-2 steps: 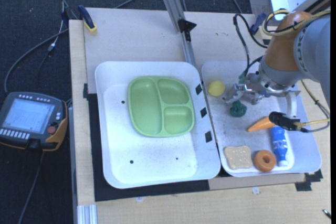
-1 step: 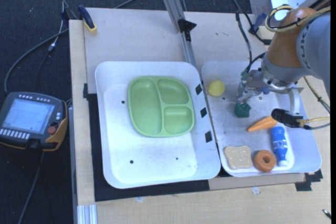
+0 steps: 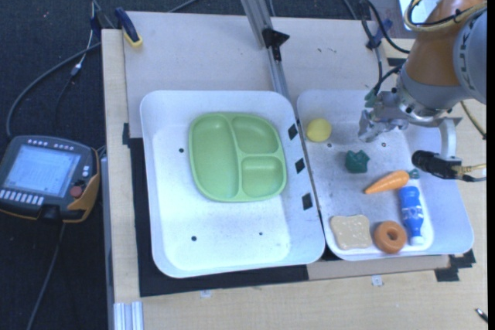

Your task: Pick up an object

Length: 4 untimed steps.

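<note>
Since the task names no particular object, the small dark-green lumpy plastic toy [image 3: 356, 161] is the likeliest pick, as it sits nearest the two-finger gripper [image 3: 373, 127], just toward five o'clock of it in the right white bin [image 3: 456, 201]. It looks light, rigid and a little slick, probably a toy vegetable with a knobbly top; a pinch across its narrow middle seems the safest hold. Whether the jaws stand apart or together cannot be told from this slanted view.

Near the gripper at nine o'clock lies a round yellow ball-like toy [image 3: 318, 130], likely to roll away. At four o'clock of the green toy rests an orange plastic carrot [image 3: 387, 182]; beyond it, a blue-and-white tube [image 3: 411, 213], a brown ring doughnut [image 3: 389, 236] and a pale toast slice [image 3: 350, 231].
</note>
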### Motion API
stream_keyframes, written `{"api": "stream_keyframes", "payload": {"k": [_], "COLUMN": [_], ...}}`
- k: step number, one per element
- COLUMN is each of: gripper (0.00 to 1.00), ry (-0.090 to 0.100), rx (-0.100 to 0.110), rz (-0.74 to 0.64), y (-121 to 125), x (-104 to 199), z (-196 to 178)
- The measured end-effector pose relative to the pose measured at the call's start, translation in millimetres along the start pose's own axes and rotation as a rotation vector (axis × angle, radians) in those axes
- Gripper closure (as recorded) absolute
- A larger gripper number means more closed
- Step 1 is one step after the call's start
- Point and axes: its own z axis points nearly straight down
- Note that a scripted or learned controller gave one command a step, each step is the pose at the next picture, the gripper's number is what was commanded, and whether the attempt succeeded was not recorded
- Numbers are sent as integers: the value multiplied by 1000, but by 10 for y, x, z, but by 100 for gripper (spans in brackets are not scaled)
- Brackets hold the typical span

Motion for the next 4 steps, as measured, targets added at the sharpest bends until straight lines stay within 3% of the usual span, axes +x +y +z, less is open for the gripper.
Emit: {"api": "stream_keyframes", "payload": {"k": [2,4], "gripper": [100,100], "ry": [-1,3], "rx": [-4,7], "rz": [-1,-5], "y": [-42,-217], "x": [-52,941], "z": [-1141,-1059]}}
